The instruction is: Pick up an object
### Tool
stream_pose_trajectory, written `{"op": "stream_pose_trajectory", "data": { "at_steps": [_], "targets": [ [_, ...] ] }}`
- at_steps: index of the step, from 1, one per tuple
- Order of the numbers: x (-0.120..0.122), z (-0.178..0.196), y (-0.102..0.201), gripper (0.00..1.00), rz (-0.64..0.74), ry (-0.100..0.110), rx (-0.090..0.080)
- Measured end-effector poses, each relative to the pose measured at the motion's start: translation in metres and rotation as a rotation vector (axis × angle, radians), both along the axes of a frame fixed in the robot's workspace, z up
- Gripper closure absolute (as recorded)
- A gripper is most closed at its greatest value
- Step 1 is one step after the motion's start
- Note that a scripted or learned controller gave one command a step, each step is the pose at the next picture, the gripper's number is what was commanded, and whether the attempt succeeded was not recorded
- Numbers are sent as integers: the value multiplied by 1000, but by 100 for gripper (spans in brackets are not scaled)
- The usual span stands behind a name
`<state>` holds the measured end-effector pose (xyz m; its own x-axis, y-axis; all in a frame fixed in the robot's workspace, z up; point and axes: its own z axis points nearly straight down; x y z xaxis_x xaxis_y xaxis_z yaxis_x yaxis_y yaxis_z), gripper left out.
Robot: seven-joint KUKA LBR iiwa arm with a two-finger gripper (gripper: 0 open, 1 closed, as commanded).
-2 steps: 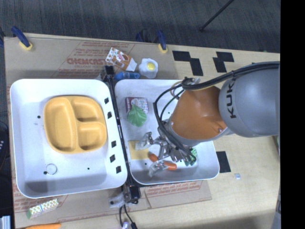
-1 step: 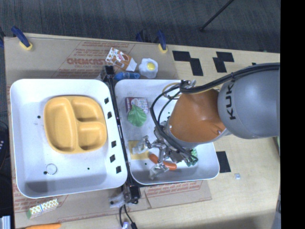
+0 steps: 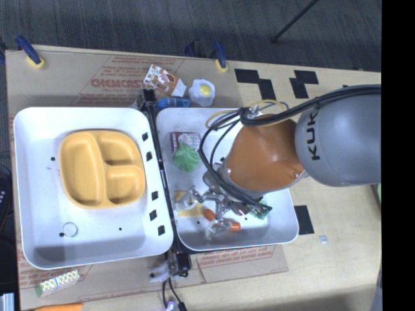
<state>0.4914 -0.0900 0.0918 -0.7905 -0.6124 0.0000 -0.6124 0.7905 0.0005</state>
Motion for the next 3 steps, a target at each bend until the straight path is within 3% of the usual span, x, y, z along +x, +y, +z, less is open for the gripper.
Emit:
{"op": "stream_pose_trajectory", "data": {
  "at_steps": [1,2,3],
  "targets": [
    [0,0,-5,0,-304,4,0],
    [-5,0,-1,0,-320,4,-1],
    [-8,0,-4,0,-245,5,-1]
  ]
}}
